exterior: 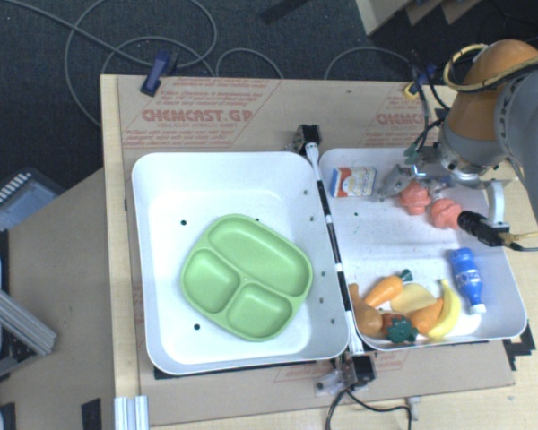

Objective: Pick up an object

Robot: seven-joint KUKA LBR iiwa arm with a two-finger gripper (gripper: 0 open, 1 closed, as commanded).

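Note:
My gripper hangs low over the far end of the right bin, its fingers spread open. A pink lumpy toy lies just under and in front of it, and I cannot tell whether they touch. Beside that toy, to the right, lies a second pink piece. A small white, red and blue carton sits left of the gripper. Nothing is lifted.
Near the front of the right bin lie a blue bottle, a carrot, a banana and a green toy. The left bin holds a green divided plate. Cables run behind the bench.

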